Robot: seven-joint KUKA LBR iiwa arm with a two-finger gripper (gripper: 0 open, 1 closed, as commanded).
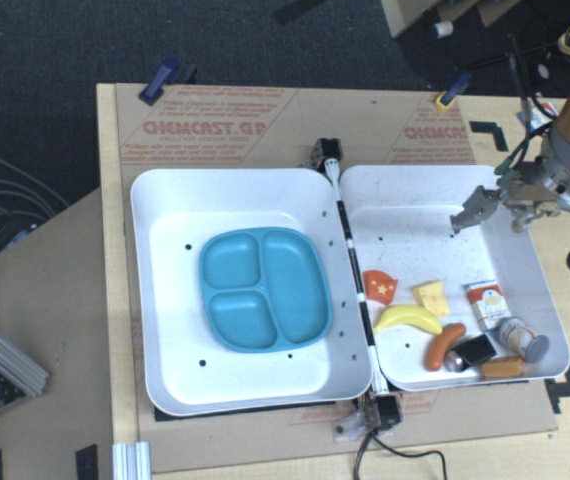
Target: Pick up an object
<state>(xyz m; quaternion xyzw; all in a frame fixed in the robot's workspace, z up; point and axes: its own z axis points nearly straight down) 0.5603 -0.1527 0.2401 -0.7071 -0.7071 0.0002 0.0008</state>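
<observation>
Dark carpet surrounds the bench (265, 118), on which two white bins sit side by side. Above the right bin (405, 183), near its far right corner, the gripper (490, 208) is seen with fingers spread and nothing between them. Well apart, at the near side of that bin, the banana (410, 318) is found among small toys. It is judged light, rigid and smooth. Its long axis runs left to right, slightly curved; a grasp across the middle is advised. A blue plate (265, 288) lies in the left bin (165, 268).
</observation>
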